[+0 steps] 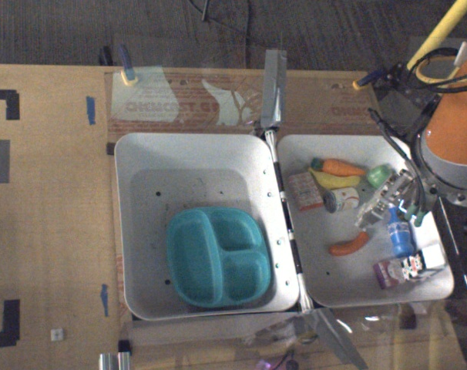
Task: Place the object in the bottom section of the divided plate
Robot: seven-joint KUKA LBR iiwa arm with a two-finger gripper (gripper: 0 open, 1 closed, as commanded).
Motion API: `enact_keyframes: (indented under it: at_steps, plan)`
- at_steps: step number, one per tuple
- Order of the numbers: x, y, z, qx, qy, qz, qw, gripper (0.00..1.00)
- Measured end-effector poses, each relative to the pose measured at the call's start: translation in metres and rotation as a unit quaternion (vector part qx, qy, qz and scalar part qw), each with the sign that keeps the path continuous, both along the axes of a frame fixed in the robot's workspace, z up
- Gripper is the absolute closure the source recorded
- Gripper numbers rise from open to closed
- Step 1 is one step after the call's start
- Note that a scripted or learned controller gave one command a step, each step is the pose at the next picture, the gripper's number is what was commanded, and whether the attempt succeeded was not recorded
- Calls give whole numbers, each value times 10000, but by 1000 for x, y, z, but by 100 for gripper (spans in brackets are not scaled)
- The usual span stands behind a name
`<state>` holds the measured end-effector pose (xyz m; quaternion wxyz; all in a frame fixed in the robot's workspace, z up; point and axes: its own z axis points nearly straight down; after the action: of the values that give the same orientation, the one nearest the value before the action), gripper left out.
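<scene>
A teal divided plate (pixel 216 257) lies in the left bin (pixel 141 176), toward its front. It has one long section on its left side and two smaller ones on its right. My gripper (pixel 381 201) hangs over the right bin (pixel 326 284), near its right side. It sits just right of a small can (pixel 341 200) and above-left of a blue bottle (pixel 401 236). An orange sausage-shaped piece (pixel 348 245) lies below the gripper. I see nothing clearly held.
The right bin also holds a carrot (pixel 341 166), a yellow banana-like piece (pixel 331 180), a green item (pixel 378 175), a red-and-white packet (pixel 304 191) and a purple carton (pixel 395 271). Cables and the arm's orange band (pixel 453 129) crowd the right edge.
</scene>
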<state>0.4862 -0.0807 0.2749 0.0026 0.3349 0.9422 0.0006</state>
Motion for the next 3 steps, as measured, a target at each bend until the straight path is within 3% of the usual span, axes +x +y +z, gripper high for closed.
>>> enact_keyframes:
  at_steps: [2,3]
  plan:
    - [-5,140,-54,5,25,607,9982,100]
    - [27,119,-90,3,21,1320,9912,100]
